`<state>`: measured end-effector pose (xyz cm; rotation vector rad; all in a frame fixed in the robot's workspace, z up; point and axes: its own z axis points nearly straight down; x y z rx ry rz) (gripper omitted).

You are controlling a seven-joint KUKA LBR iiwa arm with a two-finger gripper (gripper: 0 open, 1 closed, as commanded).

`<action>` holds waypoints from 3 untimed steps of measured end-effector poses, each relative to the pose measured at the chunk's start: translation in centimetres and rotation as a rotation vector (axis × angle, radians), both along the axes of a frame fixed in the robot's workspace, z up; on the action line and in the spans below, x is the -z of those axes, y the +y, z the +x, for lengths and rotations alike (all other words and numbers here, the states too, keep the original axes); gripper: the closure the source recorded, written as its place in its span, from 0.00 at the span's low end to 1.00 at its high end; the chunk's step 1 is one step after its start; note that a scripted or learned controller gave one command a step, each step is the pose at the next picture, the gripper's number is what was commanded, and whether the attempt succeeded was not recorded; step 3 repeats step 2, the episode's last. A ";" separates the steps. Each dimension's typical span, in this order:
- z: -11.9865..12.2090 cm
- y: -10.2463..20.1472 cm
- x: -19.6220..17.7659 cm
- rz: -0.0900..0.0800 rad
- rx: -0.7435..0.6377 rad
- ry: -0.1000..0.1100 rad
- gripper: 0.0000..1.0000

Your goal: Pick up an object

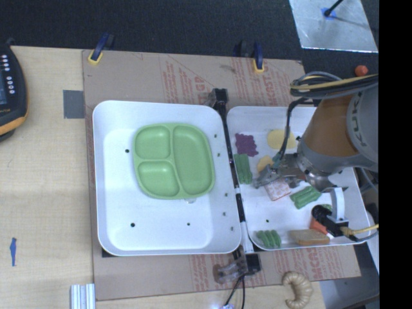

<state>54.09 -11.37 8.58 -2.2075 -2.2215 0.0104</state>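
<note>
My gripper (270, 176) hangs low in the right bin (257, 116), near its middle, at the end of the grey and orange arm coming in from the right. Just below and right of it lies a small pink and white flat piece (279, 190), touching or nearly touching the gripper. A green stick (243, 168) lies to the gripper's left, a purple lump (245, 144) up left, and a yellow piece (278, 138) above. A green block (302, 197) rests to the lower right. Whether anything sits in the gripper is hidden.
The left bin (112, 172) holds a green divided plate (174, 160). Along the right bin's front edge lie a ridged green piece (269, 239), a tan bar (309, 238) and a small orange piece (318, 224). A tan curled object (298, 288) lies outside on the cardboard.
</note>
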 end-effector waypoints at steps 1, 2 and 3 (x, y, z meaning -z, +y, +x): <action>0.2 -0.3 -1.6 -0.004 0.001 -0.006 1.00; 6.0 5.3 -11.3 -0.001 -0.005 -0.022 1.00; 6.0 5.3 -11.3 -0.001 -0.005 -0.022 1.00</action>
